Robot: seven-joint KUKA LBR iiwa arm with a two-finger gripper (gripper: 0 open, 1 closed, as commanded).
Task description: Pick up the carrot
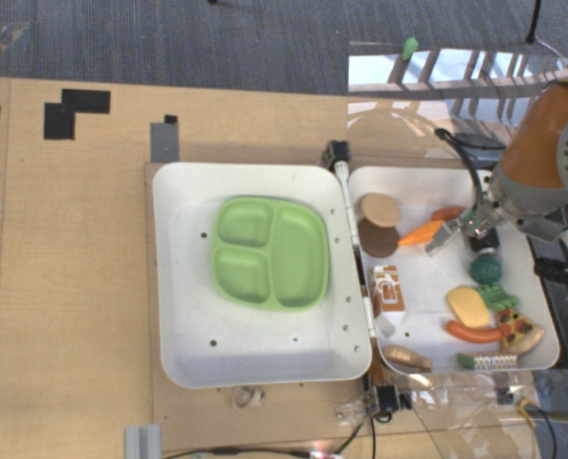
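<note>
While the arm point(552, 151) reaches in from the right, we see its gripper point(453, 232) low over the right bin point(413, 299), at the carrot's thick end. We cannot tell how the gripper is set or whether it has the carrot.

We find the carrot point(418, 234) in the upper middle of the right bin, lying nearly level, its tip pointing left toward a brown cylinder point(379, 224). That cylinder stands by the bin's left wall, and the carrot's tip is just beside it. A small red piece point(447, 214) lies just above the carrot, near the gripper.

Lower in the same bin we see an orange-and-white card point(387, 290) by the left wall, a yellow piece point(469, 305) to its right, and a red sausage point(473, 332) just below that. A green broccoli point(487, 271) sits above right of the yellow piece, and a pizza slice point(519, 336) lies by the right wall. A brown roll point(407, 357) rests at the bottom left corner.

We see a green divided plate point(270, 253) in the middle of the left bin point(184, 285).
</note>
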